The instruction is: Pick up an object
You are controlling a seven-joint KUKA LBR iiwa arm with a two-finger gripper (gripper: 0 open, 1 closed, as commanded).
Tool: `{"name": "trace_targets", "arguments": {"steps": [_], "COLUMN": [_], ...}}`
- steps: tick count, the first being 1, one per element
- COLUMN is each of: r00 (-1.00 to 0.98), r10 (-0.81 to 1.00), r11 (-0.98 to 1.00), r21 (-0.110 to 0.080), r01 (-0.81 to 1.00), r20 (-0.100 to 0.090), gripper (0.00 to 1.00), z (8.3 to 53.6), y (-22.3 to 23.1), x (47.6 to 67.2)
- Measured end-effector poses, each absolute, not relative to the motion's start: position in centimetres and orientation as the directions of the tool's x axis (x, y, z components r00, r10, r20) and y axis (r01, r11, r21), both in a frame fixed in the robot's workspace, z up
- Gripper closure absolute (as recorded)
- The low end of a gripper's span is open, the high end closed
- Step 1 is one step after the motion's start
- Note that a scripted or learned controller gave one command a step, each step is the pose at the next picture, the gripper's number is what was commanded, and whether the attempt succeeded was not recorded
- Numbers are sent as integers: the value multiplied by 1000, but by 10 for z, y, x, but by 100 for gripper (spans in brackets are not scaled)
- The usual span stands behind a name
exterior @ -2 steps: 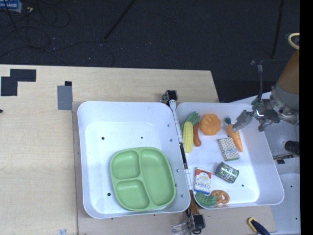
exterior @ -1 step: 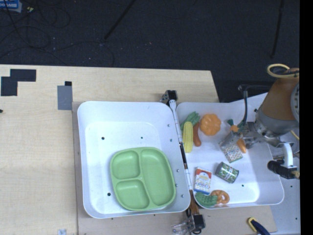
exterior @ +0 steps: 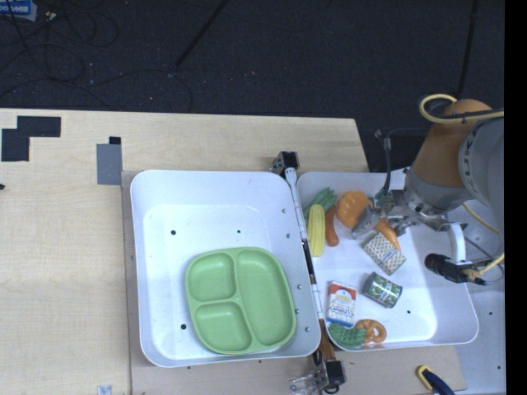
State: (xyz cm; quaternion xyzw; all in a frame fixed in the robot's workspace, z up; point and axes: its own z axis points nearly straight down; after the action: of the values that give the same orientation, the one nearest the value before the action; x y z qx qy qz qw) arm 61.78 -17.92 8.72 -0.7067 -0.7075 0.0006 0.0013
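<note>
The right bin [exterior: 449, 329] holds several toy foods. A yellow corn cob [exterior: 315, 230] lies along its left wall, with a green vegetable [exterior: 324, 197] and a red-orange sausage [exterior: 331, 229] beside it. An orange pepper [exterior: 352, 207] sits at the bin's back. My gripper [exterior: 380, 220] hangs low just right of the pepper, over a small orange piece [exterior: 388, 234] and a grey patterned box [exterior: 384, 253]. Further forward lie a green can [exterior: 382, 290], a white carton [exterior: 342, 304] and a pretzel [exterior: 371, 331] on a green leaf [exterior: 347, 336].
The left bin [exterior: 156, 220] holds a green divided plate [exterior: 240, 299]. The arm [exterior: 449, 159] comes in from the right over the right bin's back corner. Black clamps sit on the shared wall at the back [exterior: 286, 162] and front [exterior: 331, 373].
</note>
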Motion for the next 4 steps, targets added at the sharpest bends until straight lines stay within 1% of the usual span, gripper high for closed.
{"name": "trace_targets", "arguments": {"steps": [1, 2, 3, 4], "r00": [1, -1, -1, 0], "r10": [1000, 1000, 1000, 1000], "r11": [-1, 1, 1, 0], "r21": [-2, 0, -1, -2], "r01": [1000, 1000, 1000, 1000], "r20": [1, 1, 0, 0], "gripper": [0, 0, 0, 0], "z": [88, 88, 141, 88], "y": [-183, -148, -129, -131], "x": [535, 570, 644, 624]}}
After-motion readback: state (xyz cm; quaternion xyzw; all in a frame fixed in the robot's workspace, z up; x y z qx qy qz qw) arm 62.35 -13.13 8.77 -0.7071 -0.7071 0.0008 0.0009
